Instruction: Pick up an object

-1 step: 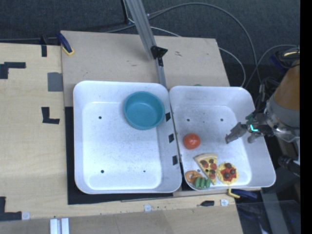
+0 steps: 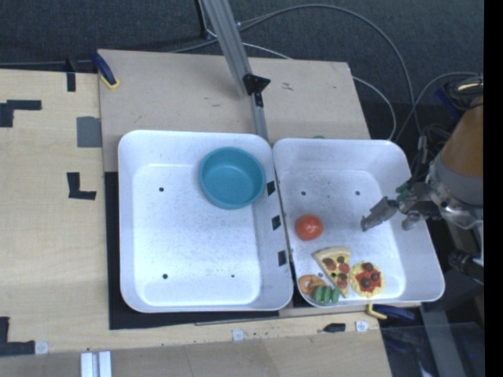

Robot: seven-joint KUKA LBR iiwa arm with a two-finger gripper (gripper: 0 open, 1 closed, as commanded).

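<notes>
Our jaws (image 2: pixel 379 214), whose state we cannot tell, hover in the right bin (image 2: pixel 346 163) with the tomato (image 2: pixel 309 227) at their nine o'clock and the pizza slice (image 2: pixel 334 263) toward seven.

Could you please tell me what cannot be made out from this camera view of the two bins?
- Gripper: small and dark over the right bin; whether it is open or shut cannot be told.
- Arm: mostly cut off at the right side of the camera view.
- Toy food at the right bin's near rim: too small to identify beyond the pizza slice.
- Blue bowl: nothing can be made out inside it.
</notes>
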